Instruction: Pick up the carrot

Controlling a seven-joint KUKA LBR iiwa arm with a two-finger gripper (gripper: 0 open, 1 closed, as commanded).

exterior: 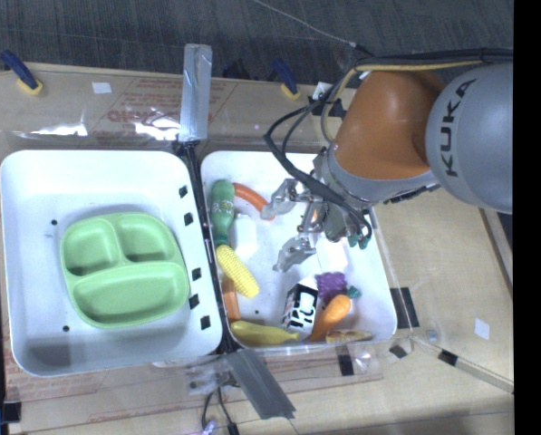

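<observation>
Hovering with fingers (286, 227) spread, well apart from corner-crowded carrot (335, 311).

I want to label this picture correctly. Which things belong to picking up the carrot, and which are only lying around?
For the job:
carrot
claw, open above the right bin

Lying about:
corn cob
banana
purple grapes
black-and-white can
green plate in the left bin
</observation>
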